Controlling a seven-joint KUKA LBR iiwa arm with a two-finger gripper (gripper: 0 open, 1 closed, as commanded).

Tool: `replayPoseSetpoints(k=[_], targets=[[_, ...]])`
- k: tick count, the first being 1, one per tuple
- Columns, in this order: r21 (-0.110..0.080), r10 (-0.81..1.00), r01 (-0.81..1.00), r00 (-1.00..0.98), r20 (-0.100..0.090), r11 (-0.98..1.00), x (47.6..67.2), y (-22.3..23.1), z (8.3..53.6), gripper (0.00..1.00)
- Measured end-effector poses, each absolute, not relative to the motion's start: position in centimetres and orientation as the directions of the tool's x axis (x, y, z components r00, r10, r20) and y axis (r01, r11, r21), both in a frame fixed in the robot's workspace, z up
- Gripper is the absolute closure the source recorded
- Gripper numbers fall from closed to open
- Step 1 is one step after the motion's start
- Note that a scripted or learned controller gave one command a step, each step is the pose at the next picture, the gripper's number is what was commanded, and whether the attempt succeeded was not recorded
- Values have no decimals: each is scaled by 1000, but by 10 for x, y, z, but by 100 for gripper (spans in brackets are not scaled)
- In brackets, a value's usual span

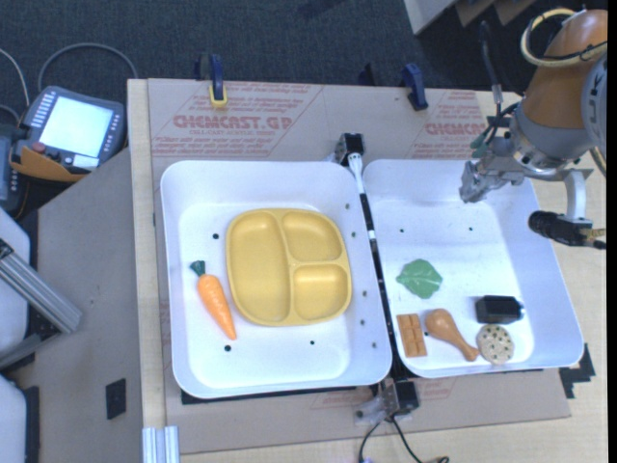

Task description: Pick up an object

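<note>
Two bins (193,355): white, side by side on my bench.
Floor: dark carpet.
Gripper (472,193): above right bin's far edge; I can't tell its state.

The arm (564,75) comes in from the right at the top corner, a grey body with a rounded orange band sitting high above the wrist. Below that band the grey wrist section bends down and leftward, cables trailing along it, and ends in the claw (473,189), which points down and hangs at the far end of the right-hand bin, near its back wall. The claw looks small and dark grey from here, and nothing can be seen gripped at its tip.
</note>
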State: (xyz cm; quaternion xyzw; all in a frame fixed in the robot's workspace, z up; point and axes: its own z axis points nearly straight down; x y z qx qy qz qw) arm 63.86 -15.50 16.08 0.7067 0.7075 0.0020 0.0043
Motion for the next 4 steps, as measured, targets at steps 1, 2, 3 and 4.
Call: replayPoseSetpoints(k=[1, 2, 3, 4], targets=[[10, 1000, 1000, -1, -3, 1, 639, -157, 226, 100], [7, 1000, 1000, -1, -2, 1, 640, -158, 253, 100], [-3, 1000, 1000, -6, 3, 6, 631, -95, 243, 100], [-3, 1000, 1000, -6, 3, 6, 621, -38, 249, 100]])
